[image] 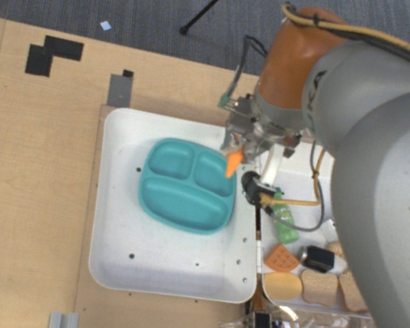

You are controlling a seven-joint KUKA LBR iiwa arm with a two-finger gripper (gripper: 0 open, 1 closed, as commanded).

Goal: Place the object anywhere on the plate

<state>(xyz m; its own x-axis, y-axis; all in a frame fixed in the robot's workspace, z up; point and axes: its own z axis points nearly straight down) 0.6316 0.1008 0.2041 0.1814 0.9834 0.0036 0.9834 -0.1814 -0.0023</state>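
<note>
Fingers clamped on small orange carrot-shaped piece, over right rim of teal three-compartment plastic plate; transport step, next lower, release.

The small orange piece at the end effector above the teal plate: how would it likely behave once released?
The orange piece looks small and tapered, so probably light and stiff. Its narrow shape suggests it may roll or slide after landing. The teal plate has raised dividers, which would likely stop it.
</note>
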